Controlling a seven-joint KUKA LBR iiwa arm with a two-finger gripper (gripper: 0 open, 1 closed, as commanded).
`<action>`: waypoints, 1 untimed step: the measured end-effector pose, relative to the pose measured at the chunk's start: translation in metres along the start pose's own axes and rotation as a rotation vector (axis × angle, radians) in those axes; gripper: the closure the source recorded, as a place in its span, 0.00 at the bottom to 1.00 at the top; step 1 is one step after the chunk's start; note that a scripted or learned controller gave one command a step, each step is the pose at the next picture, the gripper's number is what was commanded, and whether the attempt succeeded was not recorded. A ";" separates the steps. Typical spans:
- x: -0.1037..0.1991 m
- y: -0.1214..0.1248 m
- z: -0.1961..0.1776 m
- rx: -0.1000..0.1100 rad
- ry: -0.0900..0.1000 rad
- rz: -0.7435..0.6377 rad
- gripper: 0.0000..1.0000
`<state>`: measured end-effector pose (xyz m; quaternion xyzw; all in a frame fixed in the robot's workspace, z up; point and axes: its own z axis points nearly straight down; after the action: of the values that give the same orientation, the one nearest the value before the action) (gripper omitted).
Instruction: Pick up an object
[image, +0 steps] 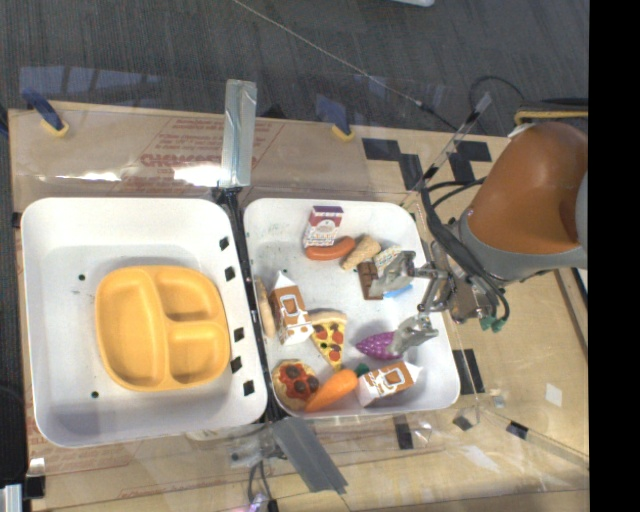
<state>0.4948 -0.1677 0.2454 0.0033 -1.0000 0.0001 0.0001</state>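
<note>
My gripper (406, 300) hangs low over the right side of the right bin (430, 375). It is open, with one finger (394, 267) by a brown chocolate piece (371, 281) and the other finger (414, 331) touching or just above the purple grapes (373, 346). Nothing sits between the fingers. Around it lie a small milk carton (323, 227), a red sausage (329, 250), a tan cookie (360, 251), an orange-and-white carton (290, 310), a pizza slice (329, 338), a carrot (335, 388) and another carton (388, 380).
The left bin (50, 240) holds a yellow divided tray (160, 325). A round pizza toy (293, 380) and a breadstick (265, 306) lie along the right bin's left side. The arm's orange band (528, 195) and cables (470, 300) hang over the bin's right rim.
</note>
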 end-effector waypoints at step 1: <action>-0.013 0.037 0.099 -0.003 0.005 -0.039 0.00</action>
<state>0.5072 -0.1307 0.1462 0.0229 -0.9997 -0.0013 0.0027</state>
